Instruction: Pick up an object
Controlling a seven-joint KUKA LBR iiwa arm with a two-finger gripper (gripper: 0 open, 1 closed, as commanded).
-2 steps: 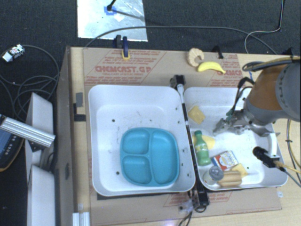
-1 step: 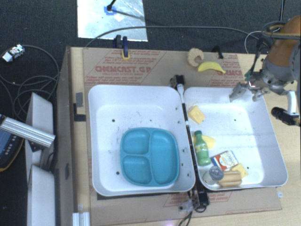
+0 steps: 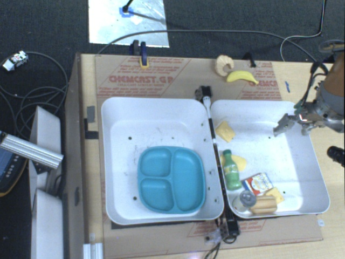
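Gripper (image 3: 291,122) over right bin (image 3: 312,166), jaw state unclear, green bottle (image 3: 231,169) well apart, lower left.

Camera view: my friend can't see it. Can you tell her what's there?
A robot end effector hovers over the right white bin, which holds a green bottle and small toy foods. The left bin holds a blue divided plate.

We see a robotics lab: two shallow white plastic bins (image 3: 161,108) on a cardboard-covered bench (image 3: 161,77), black cables (image 3: 38,85) trailing over dark carpet (image 3: 43,15) far beyond the gripper (image 3: 294,122).
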